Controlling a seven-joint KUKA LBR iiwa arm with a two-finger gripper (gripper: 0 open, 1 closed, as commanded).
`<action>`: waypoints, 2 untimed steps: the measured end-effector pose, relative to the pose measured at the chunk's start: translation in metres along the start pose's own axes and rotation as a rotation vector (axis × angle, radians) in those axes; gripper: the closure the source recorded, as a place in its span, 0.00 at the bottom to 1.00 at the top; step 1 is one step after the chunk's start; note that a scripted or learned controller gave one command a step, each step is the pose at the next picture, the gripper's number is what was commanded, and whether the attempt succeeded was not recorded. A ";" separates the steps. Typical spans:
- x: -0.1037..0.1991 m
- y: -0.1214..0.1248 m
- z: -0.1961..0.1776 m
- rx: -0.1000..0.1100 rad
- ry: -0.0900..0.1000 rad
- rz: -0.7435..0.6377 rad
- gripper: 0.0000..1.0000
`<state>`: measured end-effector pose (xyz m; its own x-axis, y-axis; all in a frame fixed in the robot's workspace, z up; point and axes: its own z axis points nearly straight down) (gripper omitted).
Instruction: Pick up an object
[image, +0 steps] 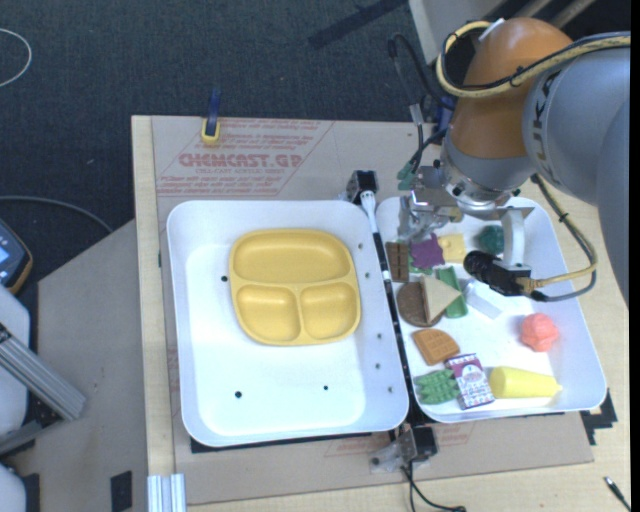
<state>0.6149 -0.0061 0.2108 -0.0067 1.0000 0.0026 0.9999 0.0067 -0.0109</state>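
The end effector is reaching down beside the purple toy, its grip state impossible to tell.

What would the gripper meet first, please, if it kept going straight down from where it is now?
Probably the purple piece just below the gripper, at the right bin's left side; the brown bar lies close beside it. Depth is hard to judge from this slanted view.

white bins: two, side by side
yellow divided plate: one
small toy food pieces: about a dozen, right bin
arm: one
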 end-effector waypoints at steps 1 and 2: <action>-0.008 -0.009 -0.003 0.000 -0.002 0.006 1.00; -0.003 -0.006 -0.019 -0.009 -0.003 0.004 1.00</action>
